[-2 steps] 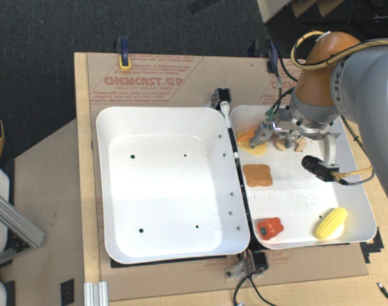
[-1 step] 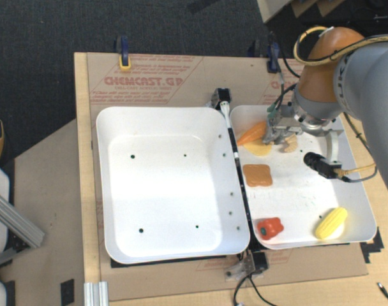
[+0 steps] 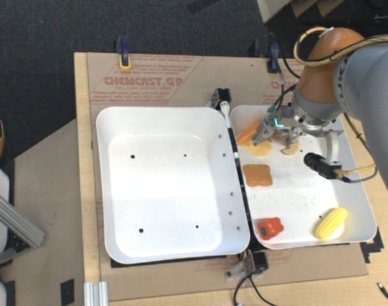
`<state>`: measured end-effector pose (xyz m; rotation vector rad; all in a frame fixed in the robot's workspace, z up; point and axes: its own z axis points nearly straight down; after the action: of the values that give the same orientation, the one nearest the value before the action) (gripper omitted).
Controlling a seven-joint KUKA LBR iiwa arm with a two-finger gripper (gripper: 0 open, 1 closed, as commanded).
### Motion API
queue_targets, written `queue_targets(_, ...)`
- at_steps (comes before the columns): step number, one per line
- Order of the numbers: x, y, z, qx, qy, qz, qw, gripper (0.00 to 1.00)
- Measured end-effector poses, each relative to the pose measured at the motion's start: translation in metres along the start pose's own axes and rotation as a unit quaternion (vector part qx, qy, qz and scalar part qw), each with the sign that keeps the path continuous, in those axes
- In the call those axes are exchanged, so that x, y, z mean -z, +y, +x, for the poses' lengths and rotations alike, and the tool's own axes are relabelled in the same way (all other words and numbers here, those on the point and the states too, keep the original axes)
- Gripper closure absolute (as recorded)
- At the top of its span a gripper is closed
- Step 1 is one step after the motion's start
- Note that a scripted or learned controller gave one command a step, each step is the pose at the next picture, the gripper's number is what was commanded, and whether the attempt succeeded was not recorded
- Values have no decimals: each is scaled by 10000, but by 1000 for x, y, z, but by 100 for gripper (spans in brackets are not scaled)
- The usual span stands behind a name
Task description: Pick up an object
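The right bin [image 3: 353, 190] holds several toy foods. An orange carrot [image 3: 248, 134] lies at its far left corner, with a pale yellow piece [image 3: 261, 149] just in front of it. A brown slab [image 3: 257, 175] sits near the left wall, a red pepper [image 3: 269, 227] at the front left and a yellow corn cob [image 3: 331, 222] at the front right. A small tan piece [image 3: 290, 150] lies near the middle back. My gripper [image 3: 270, 129] hangs low over the back of this bin, right beside the carrot and above the pale yellow piece.
The left bin [image 3: 117, 126] is a shallow white tray on the cardboard-covered bench. The grey arm with its orange band [image 3: 328, 50] crosses the right bin's back right corner. A black fitting with a cable [image 3: 321, 164] hangs over the bin's middle right.
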<state>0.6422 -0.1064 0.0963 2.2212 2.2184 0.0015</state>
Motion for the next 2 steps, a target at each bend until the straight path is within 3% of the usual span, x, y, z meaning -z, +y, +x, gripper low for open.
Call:
queue_targets(1, -10, 12, 4, -6, -59, 149, 9999, 0)
queue_targets(2, -12, 18, -7, -32, 38, 187, 9998, 0)
